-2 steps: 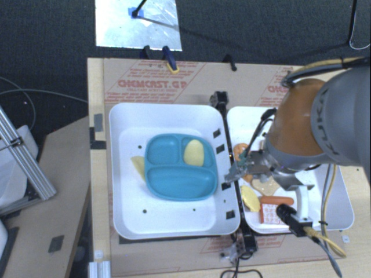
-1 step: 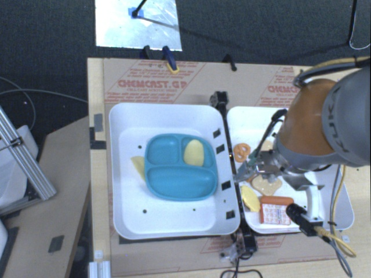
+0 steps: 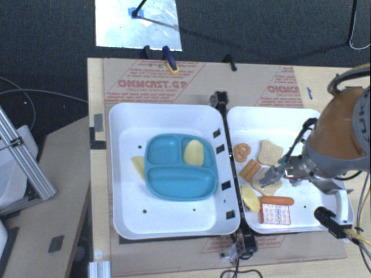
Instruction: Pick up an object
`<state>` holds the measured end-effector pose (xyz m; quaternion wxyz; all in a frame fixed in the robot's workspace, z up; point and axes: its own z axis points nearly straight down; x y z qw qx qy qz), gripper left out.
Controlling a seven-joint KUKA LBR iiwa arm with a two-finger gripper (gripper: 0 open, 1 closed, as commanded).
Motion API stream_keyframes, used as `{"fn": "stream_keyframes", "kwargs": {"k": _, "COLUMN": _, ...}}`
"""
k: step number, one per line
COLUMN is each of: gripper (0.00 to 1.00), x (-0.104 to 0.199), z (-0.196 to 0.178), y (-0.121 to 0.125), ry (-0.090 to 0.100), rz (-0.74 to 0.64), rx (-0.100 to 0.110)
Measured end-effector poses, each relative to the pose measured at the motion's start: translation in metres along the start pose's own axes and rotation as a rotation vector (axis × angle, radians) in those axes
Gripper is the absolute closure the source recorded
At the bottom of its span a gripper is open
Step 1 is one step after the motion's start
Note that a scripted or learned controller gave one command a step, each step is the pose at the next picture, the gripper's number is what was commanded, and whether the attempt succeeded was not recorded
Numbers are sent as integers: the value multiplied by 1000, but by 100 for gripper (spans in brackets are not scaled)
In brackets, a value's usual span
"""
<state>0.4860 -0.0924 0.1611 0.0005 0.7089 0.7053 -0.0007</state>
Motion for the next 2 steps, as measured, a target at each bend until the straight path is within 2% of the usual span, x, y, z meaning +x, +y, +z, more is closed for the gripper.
{"fn": "stream_keyframes", "kwargs": {"k": 1, "gripper": 0, "x": 2, "z": 74, "y": 5, "ry": -12, "rz": 2, "rx": -21}}
{"fn": "stream_keyframes", "kwargs": {"k": 2, "gripper": 0, "x": 69, "z": -29, "y": 2, "ry": 4, "rz": -16, "rx": -11}}
